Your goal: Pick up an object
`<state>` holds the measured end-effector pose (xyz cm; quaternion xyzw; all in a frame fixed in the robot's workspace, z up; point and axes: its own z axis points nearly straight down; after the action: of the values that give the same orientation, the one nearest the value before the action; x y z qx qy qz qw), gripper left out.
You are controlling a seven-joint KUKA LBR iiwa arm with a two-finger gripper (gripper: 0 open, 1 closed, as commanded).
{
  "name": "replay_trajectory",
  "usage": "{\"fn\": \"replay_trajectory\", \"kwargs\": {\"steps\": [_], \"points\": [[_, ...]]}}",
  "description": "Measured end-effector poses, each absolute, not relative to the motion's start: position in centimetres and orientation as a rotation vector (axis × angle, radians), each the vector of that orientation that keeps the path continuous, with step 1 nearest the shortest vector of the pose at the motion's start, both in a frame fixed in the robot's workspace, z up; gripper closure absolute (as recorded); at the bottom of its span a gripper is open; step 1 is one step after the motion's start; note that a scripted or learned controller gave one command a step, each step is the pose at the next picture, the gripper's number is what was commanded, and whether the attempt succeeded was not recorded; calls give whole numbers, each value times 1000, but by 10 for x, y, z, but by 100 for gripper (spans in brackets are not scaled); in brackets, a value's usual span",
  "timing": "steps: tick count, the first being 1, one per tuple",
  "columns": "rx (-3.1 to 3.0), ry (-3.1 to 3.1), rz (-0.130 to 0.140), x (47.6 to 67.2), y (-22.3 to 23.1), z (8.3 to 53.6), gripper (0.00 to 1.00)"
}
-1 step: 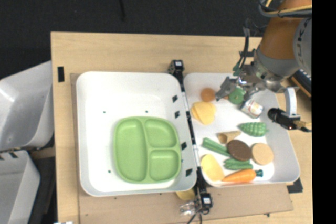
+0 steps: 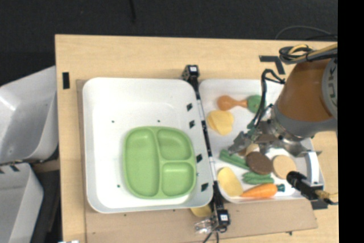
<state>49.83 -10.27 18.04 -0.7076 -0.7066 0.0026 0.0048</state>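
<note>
Several toy foods were seen in the right shallow white bin [image 2: 239, 86]. Claw [image 2: 245, 142] was lowered beside the dark brown round disc [image 2: 259, 163], just below-right; claw state couldn't be told. Nothing was seen gripped.

The right bin [image 2: 211, 101] holds a jumble of toy food: an orange drumstick [image 2: 227, 102], a yellow piece [image 2: 220, 121], a brown disc [image 2: 259, 163], a tan disc [image 2: 282, 165]. A carrot [image 2: 259, 192] lies flat along the near wall beside a 2nd yellow piece [image 2: 230, 181].
</note>
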Motion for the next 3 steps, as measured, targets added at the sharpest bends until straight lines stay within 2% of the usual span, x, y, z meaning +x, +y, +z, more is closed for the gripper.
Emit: {"fn": "replay_trajectory", "kwargs": {"steps": [1, 2, 3], "points": [[-2227, -2219, -2, 505, -105, 193, 100], [-2236, -2217, -10, 513, -101, 105, 100], [-2220, -2225, -3, 491, -24, 201, 100]]}}
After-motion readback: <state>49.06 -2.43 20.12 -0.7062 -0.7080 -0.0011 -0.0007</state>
